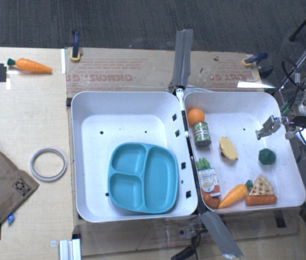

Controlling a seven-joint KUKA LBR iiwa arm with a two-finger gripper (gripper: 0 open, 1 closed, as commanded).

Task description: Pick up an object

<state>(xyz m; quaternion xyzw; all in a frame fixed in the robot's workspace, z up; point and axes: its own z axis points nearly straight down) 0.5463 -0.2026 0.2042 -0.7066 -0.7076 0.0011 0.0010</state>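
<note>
Camera view: we see the metal two-finger gripper (pixel 267 128) open, holding nothing, near the round dark-green broccoli toy (pixel 267 156); we judge it could roll away.

2 bins (pixel 82 161), 2 carrots (pixel 232 196), 1 tray (pixel 142 177), 1 orange (pixel 196 116), 1 tape ring (pixel 48 163)

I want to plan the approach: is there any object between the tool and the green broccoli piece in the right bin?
Nothing visible stands between them. The tool is above the right bin's bare floor near its right wall, and the broccoli lies just below it in the view, apart from the waffle and the yellow piece.
</note>
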